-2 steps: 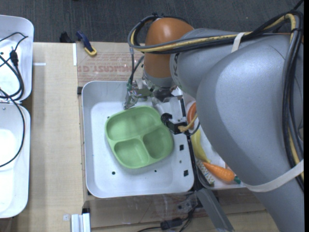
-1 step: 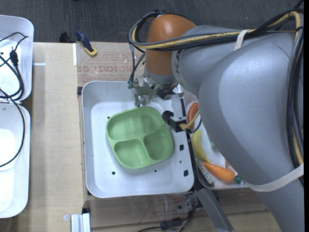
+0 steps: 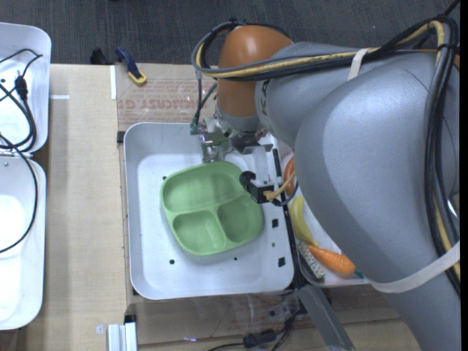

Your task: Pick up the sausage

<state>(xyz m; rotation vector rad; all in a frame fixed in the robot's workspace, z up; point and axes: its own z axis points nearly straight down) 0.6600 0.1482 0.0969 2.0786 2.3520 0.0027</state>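
My gripper (image 3: 211, 147) hangs below the orange wrist band (image 3: 245, 57), over the far edge of the left bin (image 3: 146, 218). It sits just above the far rim of a green three-compartment plate (image 3: 210, 209) that lies in that bin. A thin reddish-orange curved piece (image 3: 290, 175), possibly the sausage, peeks out in the right bin beside the arm's black bracket. Most of it is hidden by the arm. Nothing is visibly held at the gripper.
The grey arm covers most of the right bin. A yellow banana (image 3: 300, 224) and an orange carrot (image 3: 333, 260) show along its left side. White trays with black cables (image 3: 18, 101) stand at the far left. A blue clamp (image 3: 130, 66) lies on the bench behind the bins.
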